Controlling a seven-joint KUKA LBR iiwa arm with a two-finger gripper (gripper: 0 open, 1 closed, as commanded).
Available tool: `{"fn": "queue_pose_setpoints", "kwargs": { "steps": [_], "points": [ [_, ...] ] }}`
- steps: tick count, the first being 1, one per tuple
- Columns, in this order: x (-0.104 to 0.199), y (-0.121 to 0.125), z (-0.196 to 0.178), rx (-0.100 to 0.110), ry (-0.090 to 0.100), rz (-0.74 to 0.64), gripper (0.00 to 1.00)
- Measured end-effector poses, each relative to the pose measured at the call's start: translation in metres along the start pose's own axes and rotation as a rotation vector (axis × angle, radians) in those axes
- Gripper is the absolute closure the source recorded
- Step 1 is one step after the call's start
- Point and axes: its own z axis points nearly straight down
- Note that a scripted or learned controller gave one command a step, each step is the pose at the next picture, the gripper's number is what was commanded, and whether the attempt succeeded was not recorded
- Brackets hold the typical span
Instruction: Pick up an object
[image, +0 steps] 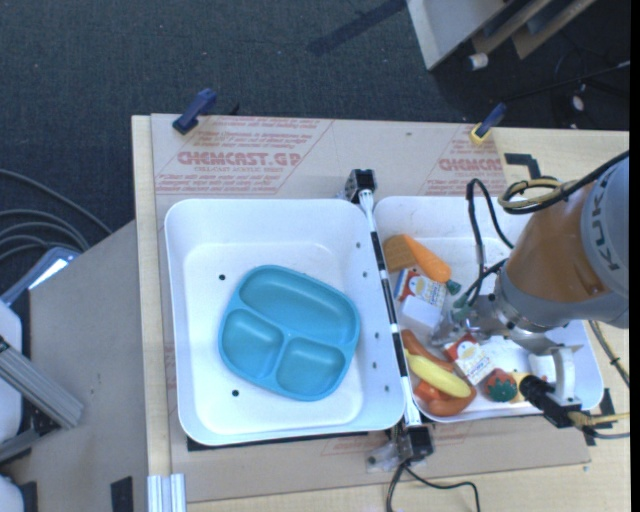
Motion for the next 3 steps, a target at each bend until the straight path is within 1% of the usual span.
{"fn": "queue_pose_setpoints", "kwargs": {
  "steps": [1,2,3],
  "points": [
    [0.068,0.0,-0.09,0.001,0.001,-0.002,1.0],
    [0.082,0.013,-0.158,0.0,0.0,-0.002,1.0],
    [0.085,0.044,-0.162,-0.001,-0.001,-0.003,1.0]
  ]
}}
